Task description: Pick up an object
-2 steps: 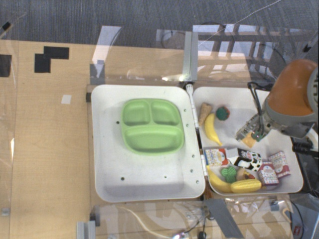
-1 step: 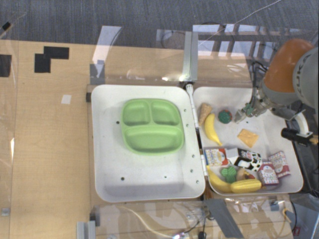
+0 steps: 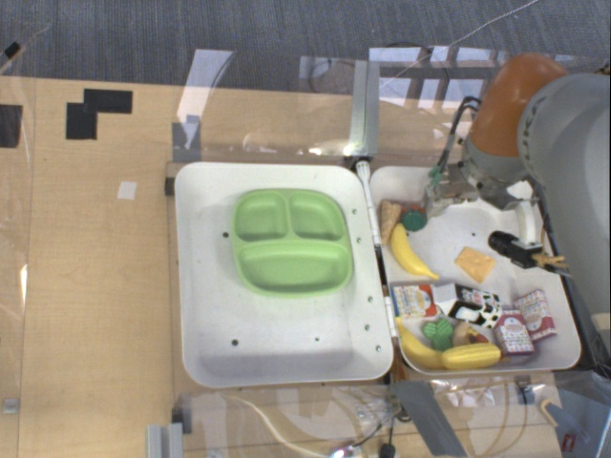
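Green toy (image 3: 414,221) sits just under my hand (image 3: 445,195) at the right bin's (image 3: 563,351) upper left; finger state unclear, so I'd descend straight, avoiding the banana (image 3: 410,253).

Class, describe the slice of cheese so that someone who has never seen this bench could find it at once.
Start at the right-hand shallow white bin, the one crowded with toy food. Near its middle, on bare white floor, lies a flat orange-yellow square cheese slice, right of the upper curved yellow banana. It alone is thin, square and plain, unlike the curved fruit and the printed small cartons below it.
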